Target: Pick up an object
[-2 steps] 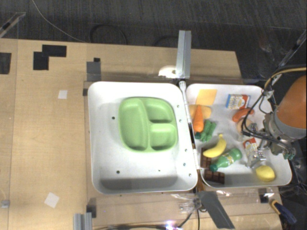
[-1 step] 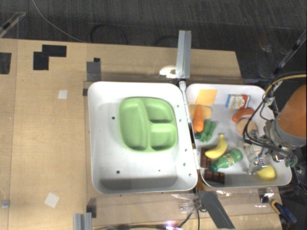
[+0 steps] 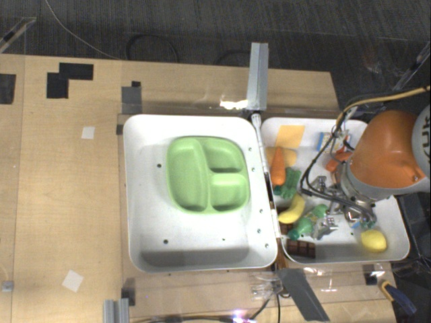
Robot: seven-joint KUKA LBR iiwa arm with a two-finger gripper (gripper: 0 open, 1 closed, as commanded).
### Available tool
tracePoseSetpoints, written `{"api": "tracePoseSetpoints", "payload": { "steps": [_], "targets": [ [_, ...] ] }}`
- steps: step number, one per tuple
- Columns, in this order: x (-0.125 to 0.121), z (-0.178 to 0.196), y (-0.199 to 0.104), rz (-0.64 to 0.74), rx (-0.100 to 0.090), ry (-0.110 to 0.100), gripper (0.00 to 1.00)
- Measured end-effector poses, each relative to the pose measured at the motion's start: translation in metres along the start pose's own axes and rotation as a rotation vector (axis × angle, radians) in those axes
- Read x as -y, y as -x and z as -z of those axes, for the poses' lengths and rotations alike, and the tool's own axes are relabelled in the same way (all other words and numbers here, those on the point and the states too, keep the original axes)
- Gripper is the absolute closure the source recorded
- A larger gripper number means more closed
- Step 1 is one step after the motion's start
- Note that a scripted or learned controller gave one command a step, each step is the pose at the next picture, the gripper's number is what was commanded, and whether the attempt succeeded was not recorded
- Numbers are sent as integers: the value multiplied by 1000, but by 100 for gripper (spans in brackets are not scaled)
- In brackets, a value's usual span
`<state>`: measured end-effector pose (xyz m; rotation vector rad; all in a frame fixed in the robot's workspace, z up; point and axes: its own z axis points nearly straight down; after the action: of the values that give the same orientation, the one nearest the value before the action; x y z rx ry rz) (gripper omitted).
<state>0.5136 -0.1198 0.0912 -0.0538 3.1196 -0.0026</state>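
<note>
The right bin (image 3: 397,247) holds several small toy foods: an orange carrot (image 3: 277,166), a yellow slice (image 3: 290,137), a yellow banana (image 3: 292,211), green pieces (image 3: 292,181), a brown block (image 3: 300,249) and a yellow lemon (image 3: 374,240). My gripper (image 3: 326,222) hangs low in this bin, under the orange wrist band (image 3: 387,150), just right of the banana and over a green piece (image 3: 308,225). Its metal tips sit among the items; the view does not show anything held between them.
The left bin (image 3: 145,247) carries a light green divided tray (image 3: 206,173). A metal post (image 3: 258,76) stands behind the divider between the bins. Cables (image 3: 323,160) loop over the right bin beside the arm. Wooden bench surface (image 3: 60,200) spreads to the left.
</note>
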Motion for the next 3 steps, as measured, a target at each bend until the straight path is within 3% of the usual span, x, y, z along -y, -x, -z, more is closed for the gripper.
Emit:
{"api": "tracePoseSetpoints", "payload": {
  "steps": [1, 2, 3],
  "targets": [
    [0, 14, 6, 6, 18, -4, 100],
    [61, 105, 93, 53, -1, -4, 100],
    [90, 107, 128, 102, -9, 0, 100]
  ]
}}
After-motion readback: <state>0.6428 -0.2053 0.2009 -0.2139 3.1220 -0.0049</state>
